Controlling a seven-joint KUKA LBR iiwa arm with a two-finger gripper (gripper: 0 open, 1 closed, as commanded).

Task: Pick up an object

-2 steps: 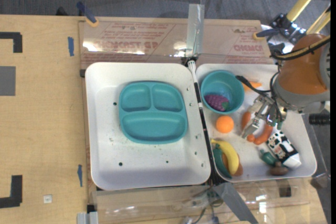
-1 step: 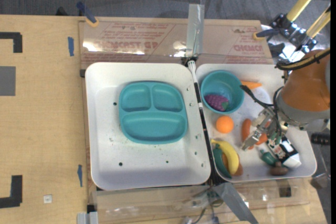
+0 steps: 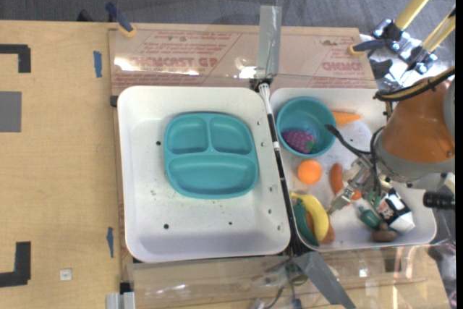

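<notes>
Arm: grey with orange band, reaching over the right bin (image 3: 427, 231) from its right edge.
Jaws (image 3: 352, 189): lowered into the right bin's middle, among small items; whether open or closed cannot be told, and nothing is seen held between them.
Candidate objects, right bin: orange ball (image 3: 309, 171) near the bin's left wall; carrot-like piece (image 3: 337, 178) just beside the jaws; banana (image 3: 316, 212) on a green item by the front left corner; second orange carrot (image 3: 346, 116) near the back edge; teal bowl (image 3: 306, 126) in the back left corner, holding a purple grape cluster (image 3: 300, 139); dark and white clutter (image 3: 389, 221) toward the front right corner.
Left bin (image 3: 137, 177): carries a teal divided plate (image 3: 211, 154) at its centre.
Step in hand, judged: closing on a piece near the bin's middle.
Handling advice: centre on one item only, the carrot-like piece being nearest; keep clear of the black cable (image 3: 347, 141) crossing the bin; lift straight up.
Risk: round ball may roll away.
Writing: red print, upside down, on the cardboard sheet (image 3: 181, 54) along the counter's back edge; not legible enough to transcribe.
</notes>
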